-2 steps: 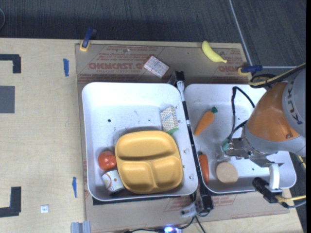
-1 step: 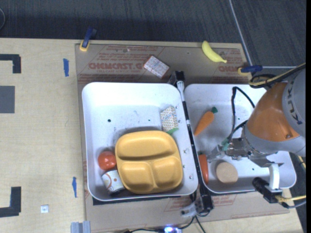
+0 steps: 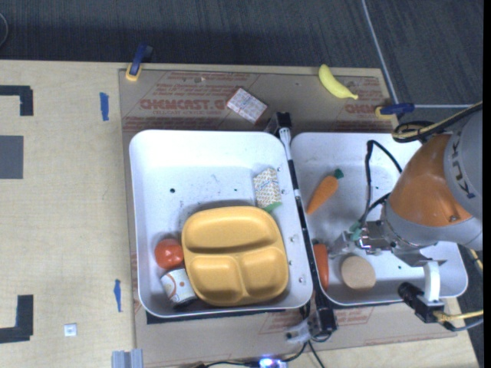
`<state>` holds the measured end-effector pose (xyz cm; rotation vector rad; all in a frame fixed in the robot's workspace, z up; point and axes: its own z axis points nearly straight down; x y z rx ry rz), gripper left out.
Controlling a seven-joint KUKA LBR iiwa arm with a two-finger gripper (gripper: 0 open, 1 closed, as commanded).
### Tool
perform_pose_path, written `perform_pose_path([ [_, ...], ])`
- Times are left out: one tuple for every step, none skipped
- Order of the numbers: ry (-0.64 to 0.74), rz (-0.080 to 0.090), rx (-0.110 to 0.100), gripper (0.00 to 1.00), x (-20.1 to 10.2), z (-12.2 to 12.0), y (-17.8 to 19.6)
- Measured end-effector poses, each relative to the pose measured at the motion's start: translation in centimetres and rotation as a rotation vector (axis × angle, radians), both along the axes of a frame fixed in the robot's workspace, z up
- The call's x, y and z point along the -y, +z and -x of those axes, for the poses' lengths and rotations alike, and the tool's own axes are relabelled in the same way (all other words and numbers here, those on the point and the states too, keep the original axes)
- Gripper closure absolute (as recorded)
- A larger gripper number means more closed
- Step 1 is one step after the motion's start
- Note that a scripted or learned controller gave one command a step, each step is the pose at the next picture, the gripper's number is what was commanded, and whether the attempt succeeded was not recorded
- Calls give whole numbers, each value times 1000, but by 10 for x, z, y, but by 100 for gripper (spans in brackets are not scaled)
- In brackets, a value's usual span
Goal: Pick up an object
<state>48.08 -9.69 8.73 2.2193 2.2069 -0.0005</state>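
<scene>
In the right bin [image 3: 383, 146] lie an orange carrot [image 3: 323, 192] with a green top, a tan round object [image 3: 357, 273] near the front wall, and a red object [image 3: 320, 264] against the left wall. My gripper [image 3: 360, 238] hangs low in this bin, just above and behind the tan round object, to the right of the carrot. The arm's grey and orange wrist [image 3: 431, 198] covers the bin's right part.
The left bin [image 3: 153, 175] holds a yellow divided tray [image 3: 232, 253], a red tomato [image 3: 167, 252], a small can [image 3: 177, 285] and a patterned packet [image 3: 267, 185]. A banana [image 3: 336, 82] and a small card [image 3: 245, 104] lie on the cardboard behind the bins.
</scene>
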Motion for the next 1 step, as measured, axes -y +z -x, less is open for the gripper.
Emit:
perform_pose_path([
  [3,-4,1,100,-2,-1,9],
])
